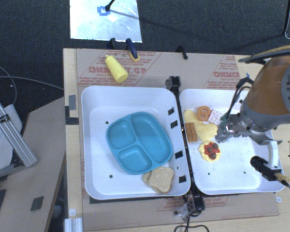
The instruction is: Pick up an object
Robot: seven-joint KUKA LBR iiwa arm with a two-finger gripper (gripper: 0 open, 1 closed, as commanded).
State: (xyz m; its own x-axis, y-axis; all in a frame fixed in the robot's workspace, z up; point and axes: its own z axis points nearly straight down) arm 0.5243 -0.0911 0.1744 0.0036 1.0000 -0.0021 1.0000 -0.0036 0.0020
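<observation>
Blue divided plate near left bin's front edge.

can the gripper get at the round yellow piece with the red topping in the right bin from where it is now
Probably yes. The gripper hangs just above the yellow piece with red topping, which lies flat with nothing on top.

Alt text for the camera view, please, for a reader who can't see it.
A grey and orange robot arm reaches from the right over the right bin, its gripper low beside small toy foods. The left bin holds a blue divided plate and a bread slice.
</observation>
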